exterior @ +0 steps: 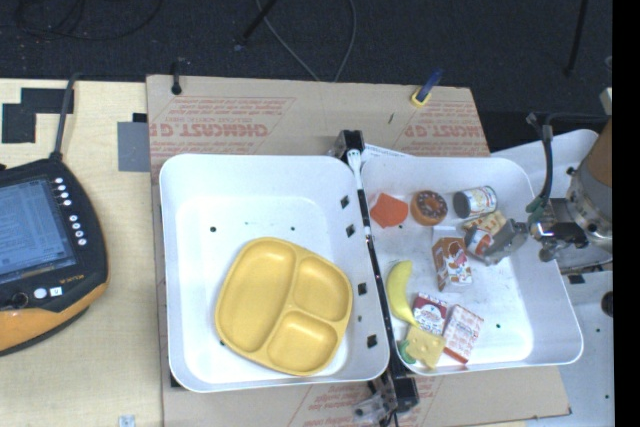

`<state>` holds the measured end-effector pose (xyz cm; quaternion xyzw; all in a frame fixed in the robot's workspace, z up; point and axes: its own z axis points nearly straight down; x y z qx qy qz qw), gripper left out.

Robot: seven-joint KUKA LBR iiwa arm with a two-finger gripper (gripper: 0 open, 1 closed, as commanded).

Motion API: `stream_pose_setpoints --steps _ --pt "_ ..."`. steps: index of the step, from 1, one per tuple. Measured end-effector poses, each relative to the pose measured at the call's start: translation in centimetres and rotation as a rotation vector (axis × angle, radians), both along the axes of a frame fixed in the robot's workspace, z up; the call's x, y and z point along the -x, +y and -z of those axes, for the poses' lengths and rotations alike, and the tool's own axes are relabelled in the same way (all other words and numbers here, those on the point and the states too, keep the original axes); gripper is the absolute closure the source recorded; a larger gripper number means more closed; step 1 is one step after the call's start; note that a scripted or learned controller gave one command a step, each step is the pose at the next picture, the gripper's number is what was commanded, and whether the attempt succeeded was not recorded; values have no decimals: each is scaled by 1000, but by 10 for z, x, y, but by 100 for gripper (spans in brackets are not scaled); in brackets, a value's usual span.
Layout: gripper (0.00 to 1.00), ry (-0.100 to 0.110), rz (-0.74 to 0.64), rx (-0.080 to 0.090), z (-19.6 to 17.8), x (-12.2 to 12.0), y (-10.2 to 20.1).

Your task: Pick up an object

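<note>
Jaws of the gripper sit low in the right bin, near its right wall, but whether they are spread or closed cannot be told from this slanted view, nor whether anything is between them. The grey arm reaches in from the right edge. Just at the gripper's tip lies a small crumpled packet in red and white, touching or nearly touching it. Beside that, a red and white snack pouch lies flat. Toward the bin's back wall lie an orange wedge-shaped piece, a round brown doughnut-like toy and a small can on its side. Nearer the front, a banana lies along the divider, with two red and white boxes and a yellow block close together below it. The left bin holds a yellow divided tray. A teach pendant rests on the worktop, well apart on the left.
</note>
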<state>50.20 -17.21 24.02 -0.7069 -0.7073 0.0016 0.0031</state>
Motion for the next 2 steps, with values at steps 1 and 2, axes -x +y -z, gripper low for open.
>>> stream_pose_setpoints --steps 1,2 --pt "0 8 -2 -4 135 -50 15" --pt "0 -1 -1 2 155 -55 36"
